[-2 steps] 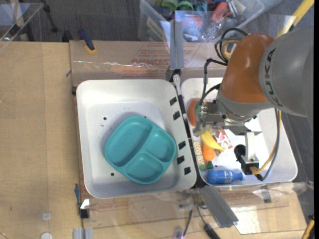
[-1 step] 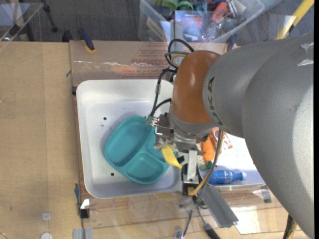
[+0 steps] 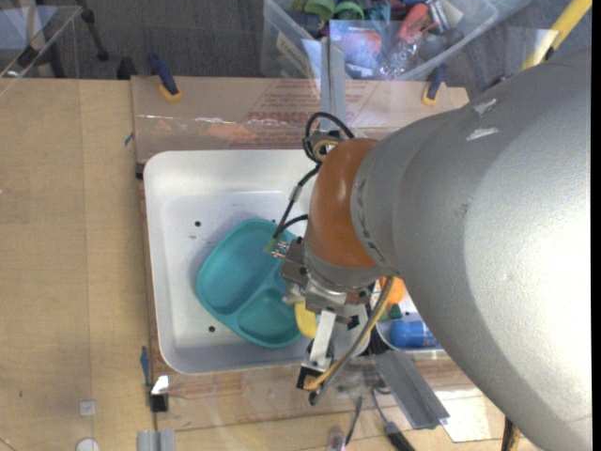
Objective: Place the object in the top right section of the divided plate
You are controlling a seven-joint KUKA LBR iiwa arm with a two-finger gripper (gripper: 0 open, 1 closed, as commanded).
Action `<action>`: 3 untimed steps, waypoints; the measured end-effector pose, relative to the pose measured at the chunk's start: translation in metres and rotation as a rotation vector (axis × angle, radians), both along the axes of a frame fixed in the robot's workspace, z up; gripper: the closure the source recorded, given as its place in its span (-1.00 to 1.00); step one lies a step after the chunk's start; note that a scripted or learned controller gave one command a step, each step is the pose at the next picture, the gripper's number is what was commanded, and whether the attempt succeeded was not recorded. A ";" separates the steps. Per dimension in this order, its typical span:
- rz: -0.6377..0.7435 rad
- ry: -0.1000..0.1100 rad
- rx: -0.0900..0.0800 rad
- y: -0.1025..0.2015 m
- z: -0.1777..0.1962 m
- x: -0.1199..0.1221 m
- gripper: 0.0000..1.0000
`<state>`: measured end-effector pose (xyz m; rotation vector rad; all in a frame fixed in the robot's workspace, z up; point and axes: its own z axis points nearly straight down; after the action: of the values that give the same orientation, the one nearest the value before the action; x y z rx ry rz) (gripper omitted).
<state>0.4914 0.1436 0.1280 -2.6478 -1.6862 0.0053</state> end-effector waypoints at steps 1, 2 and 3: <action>0.053 0.000 -0.001 0.082 0.080 -0.013 1.00; 0.157 -0.002 -0.001 0.059 0.130 0.006 1.00; 0.136 -0.001 -0.001 -0.009 0.182 0.003 1.00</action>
<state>0.4941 0.1345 0.3097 -2.5288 -1.8636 0.0047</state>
